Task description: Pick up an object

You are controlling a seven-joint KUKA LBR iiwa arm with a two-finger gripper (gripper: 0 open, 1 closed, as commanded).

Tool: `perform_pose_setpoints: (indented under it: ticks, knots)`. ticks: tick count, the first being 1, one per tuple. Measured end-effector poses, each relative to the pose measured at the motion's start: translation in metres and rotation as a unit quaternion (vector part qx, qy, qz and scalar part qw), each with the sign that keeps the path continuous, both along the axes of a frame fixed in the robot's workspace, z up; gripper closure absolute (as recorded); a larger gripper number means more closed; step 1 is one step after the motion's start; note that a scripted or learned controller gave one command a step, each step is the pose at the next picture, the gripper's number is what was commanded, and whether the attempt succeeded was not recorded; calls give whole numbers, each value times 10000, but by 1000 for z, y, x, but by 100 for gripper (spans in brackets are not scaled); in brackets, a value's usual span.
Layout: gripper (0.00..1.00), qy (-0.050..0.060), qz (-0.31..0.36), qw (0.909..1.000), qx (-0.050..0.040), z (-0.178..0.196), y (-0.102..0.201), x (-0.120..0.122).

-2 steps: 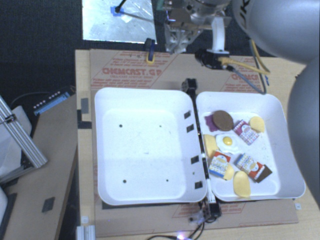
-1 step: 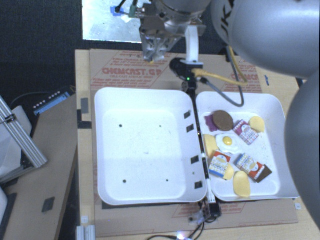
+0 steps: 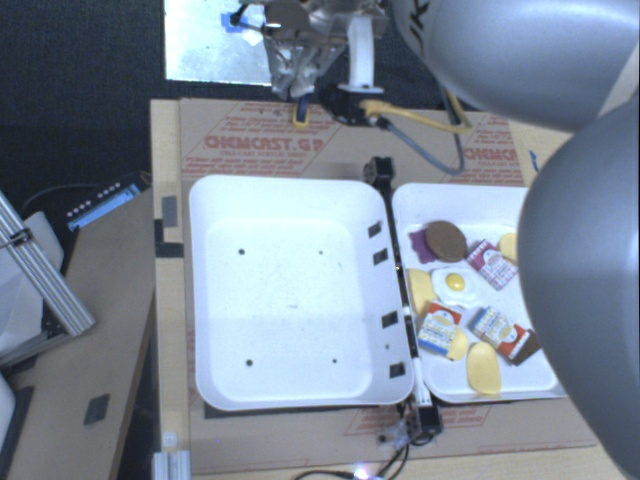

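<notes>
The right bin (image 3: 545, 386) holds several toy food items: a brown round cookie (image 3: 445, 239), a fried egg (image 3: 455, 285), a red-and-white packet (image 3: 492, 265), a blue-and-red packet (image 3: 437, 330), another packet (image 3: 500, 330) and a yellow oval piece (image 3: 483, 368). My gripper (image 3: 297, 88) hangs high at the back, beyond the left bin (image 3: 205, 298) and over the cardboard bench top, far from the items. A small yellow bit (image 3: 300, 117) shows just below its tip; I cannot tell whether it is held or lies on the bench. The grey arm covers the right bin's far right side.
A black divider with clips (image 3: 392, 268) runs between the two bins. A yellow and a grey cable (image 3: 430, 133) trail from the wrist across the cardboard behind the right bin. An aluminium rail (image 3: 40, 278) stands off the bench at the left.
</notes>
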State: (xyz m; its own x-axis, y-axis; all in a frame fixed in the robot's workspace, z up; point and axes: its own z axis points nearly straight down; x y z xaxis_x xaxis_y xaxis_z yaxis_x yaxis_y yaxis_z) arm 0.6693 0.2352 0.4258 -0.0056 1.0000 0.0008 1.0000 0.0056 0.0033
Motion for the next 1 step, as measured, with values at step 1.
perform_pose_setpoints:
  ticks: [1]
  knots:
    - [100,6,-2,10000,-2,-1,-1,-1]
